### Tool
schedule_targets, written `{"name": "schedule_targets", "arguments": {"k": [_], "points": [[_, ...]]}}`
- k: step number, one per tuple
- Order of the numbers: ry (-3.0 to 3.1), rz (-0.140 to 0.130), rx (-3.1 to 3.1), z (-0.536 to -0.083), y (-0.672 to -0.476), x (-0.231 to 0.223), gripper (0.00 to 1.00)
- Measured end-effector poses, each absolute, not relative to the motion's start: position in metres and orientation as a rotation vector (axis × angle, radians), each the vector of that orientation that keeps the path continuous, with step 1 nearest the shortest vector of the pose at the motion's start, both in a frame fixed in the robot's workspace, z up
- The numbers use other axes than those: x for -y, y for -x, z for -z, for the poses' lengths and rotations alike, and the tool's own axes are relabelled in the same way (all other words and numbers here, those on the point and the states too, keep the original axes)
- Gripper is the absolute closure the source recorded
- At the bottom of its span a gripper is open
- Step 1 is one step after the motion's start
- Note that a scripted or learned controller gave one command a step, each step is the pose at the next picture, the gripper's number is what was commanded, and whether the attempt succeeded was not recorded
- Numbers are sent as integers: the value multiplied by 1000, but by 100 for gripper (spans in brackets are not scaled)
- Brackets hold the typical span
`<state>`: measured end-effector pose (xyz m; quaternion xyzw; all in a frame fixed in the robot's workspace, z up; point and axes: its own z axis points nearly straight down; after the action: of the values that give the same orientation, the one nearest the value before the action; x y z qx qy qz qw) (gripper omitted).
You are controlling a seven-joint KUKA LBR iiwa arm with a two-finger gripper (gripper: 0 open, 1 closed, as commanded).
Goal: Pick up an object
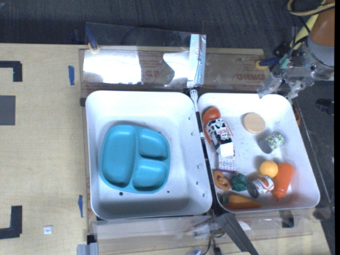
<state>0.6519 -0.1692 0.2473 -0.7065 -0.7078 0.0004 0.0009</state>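
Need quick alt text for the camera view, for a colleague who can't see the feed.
The gripper hovers at the far right corner of the right bin, which is crowded with small items, including a tan disc and an orange ball. The left bin holds a blue divided tray.

Both bins, left point(101, 195) and right point(305, 185), look like smooth white plastic with a soft sheen. The blue tray point(135, 157) is matt plastic, smooth, with three hollows. The bench point(40, 158) looks like pale wood or board, matt and faintly grained. Behind the bins a clear plastic sheet point(141, 62) glares brightly, glossy, with a metal-looking strip point(197, 60) at its edge. The disc point(254, 122) looks like matt pale wood. The orange ball point(269, 169) and the orange bottle point(283, 179) look like smooth plastic. The cow-patterned carton point(219, 132) looks like printed card. The floor point(159, 4) is dark, rough carpet.
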Motion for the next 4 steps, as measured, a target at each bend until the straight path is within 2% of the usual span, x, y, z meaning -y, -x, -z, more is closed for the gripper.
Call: {"name": "schedule_targets", "arguments": {"k": [1,2,3,4], "points": [[2176,-10,2251,-122,-653,187,0],[2155,16,2266,-97,-672,200,0],[2205,8,2235,-93,-670,193,0],[2211,11,2245,-103,-672,194,100]]}}
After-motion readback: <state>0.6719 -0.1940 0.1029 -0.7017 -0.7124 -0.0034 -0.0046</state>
